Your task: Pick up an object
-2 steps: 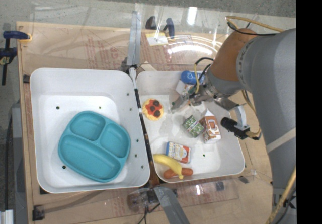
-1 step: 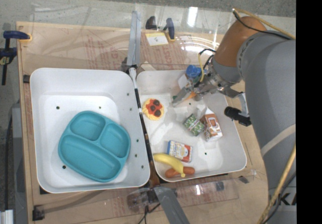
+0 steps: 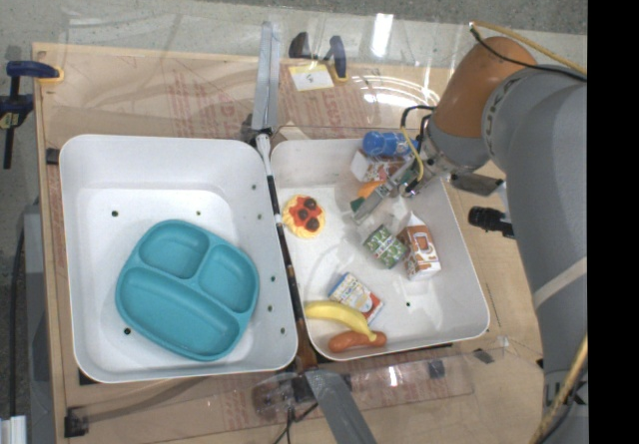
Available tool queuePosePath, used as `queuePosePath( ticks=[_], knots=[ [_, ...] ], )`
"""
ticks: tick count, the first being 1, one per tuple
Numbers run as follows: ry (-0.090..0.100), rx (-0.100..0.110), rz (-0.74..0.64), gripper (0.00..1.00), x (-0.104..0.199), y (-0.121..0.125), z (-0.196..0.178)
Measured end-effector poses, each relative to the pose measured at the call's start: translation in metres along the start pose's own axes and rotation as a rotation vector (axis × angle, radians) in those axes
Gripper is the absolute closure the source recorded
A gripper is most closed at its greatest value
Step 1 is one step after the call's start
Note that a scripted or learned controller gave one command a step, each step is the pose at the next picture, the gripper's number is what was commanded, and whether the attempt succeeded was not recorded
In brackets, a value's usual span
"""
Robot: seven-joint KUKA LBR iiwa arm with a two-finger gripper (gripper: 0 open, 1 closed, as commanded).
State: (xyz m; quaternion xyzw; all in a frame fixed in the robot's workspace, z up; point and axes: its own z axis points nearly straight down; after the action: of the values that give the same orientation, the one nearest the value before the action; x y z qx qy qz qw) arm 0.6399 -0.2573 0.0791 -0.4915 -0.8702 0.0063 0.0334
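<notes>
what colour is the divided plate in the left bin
Teal blue; the divided plate shows plainly in the camera view.

A wooden bench [image 3: 150, 93] carries two shallow white bins side by side. The left bin [image 3: 70, 232] holds a teal divided plate [image 3: 187, 289] with three compartments, lying flat towards its near side. The right bin [image 3: 446, 304] touches the left one along a shared edge. A grey metal bar [image 3: 264, 83] runs from the far edge of the bench to where the bins meet. Just right of it lies a small white paper label [image 3: 312, 78], with a blue clamp [image 3: 337, 55] beside it. Another blue clamp [image 3: 18, 98] grips the bench's left edge.
</notes>
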Motion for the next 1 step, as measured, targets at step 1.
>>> queuePosePath(
  ticks=[1],
  knots=[
    [-0.024,-0.03,0.382,0.0,0.0142,0.0155,-0.0214]
  ],
)
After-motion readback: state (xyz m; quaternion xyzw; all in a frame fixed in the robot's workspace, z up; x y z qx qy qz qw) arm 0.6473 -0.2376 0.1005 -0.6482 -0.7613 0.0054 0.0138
